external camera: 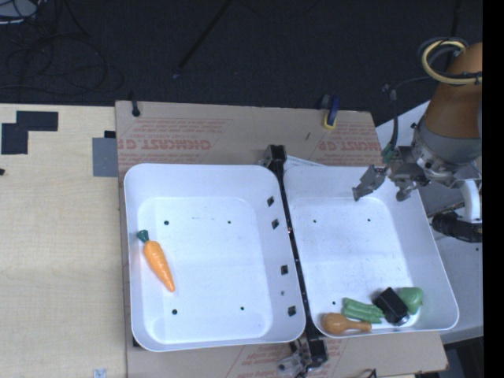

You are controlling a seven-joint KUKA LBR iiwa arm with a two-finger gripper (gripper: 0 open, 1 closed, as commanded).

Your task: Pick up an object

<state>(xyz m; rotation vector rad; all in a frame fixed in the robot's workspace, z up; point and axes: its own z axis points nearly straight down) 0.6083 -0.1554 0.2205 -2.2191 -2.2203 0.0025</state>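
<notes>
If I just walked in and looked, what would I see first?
Probably the bright orange carrot, lying by itself near the left wall of the left bin. Next, a little pile in the near corner of the right bin: a green pod, a black block and an orange-brown gourd shape. The gripper hangs open over that bin's far right corner.

Orange carrot [158, 265] in left bin [201, 181]

Even, fairly bright light falls from above on both white bins [206, 181]; shadows are soft and weak. The far background is dark. The picture is slightly grainy.
</notes>
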